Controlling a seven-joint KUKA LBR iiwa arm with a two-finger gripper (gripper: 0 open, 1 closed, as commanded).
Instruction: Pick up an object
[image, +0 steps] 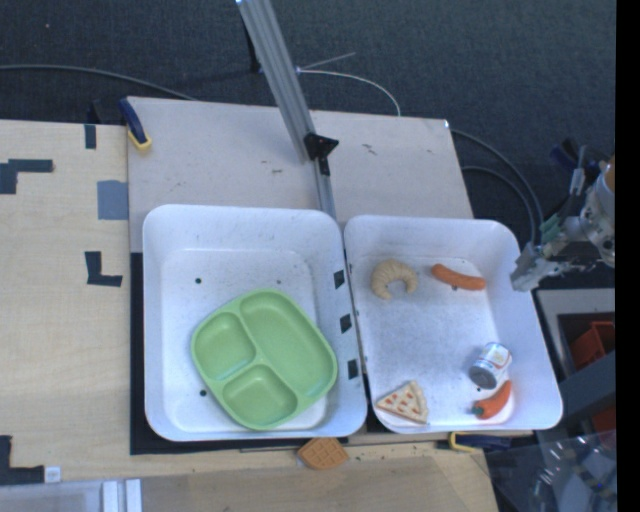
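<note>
The right bin (520, 300) holds a tan croissant (394, 278) near its back left and an orange sausage (458, 277) beside it. A small silver can (489, 364) lies near the front right, with an orange-red carrot (494, 401) just in front of it. A triangular pizza slice (403, 403) rests at the front. My gripper (540, 262) hangs over the right bin's right rim, to the right of the sausage and apart from every object. Nothing shows in its grasp.
The left bin (160, 300) holds a green divided plate (263, 357). A round waffle cookie (322, 453) lies outside the bins at the front. A slanted metal pole (290, 90) stands behind the bins, and cables run at the right.
</note>
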